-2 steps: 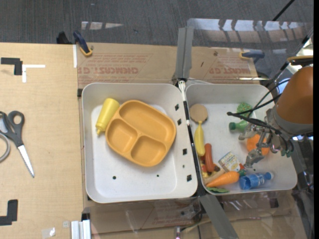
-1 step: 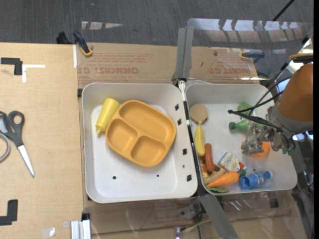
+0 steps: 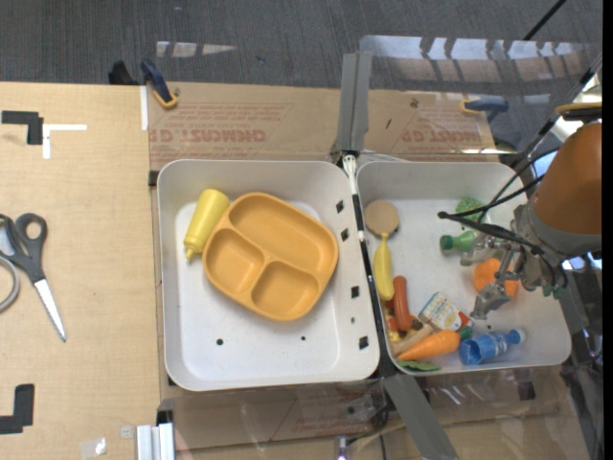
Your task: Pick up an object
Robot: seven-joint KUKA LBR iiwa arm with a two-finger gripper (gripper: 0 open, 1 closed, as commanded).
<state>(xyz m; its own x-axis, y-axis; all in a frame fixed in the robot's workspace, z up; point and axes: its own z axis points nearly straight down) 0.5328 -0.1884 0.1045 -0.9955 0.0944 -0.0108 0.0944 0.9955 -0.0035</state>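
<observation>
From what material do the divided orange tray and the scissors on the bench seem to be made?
The divided orange tray looks like moulded plastic: one even colour, rounded edges, soft sheen. The scissors seem to have metal blades, pale grey and thin, with dark grey handles, probably plastic, though the view leaves that open.

Reaching in from the right, orange band up high by the frame edge, wrist angled down and leftward. Gripper [image 3: 487,300] hanging low over the right-hand side, slim metal fingers [image 3: 479,305] pointing down, finger state unclear.
</observation>
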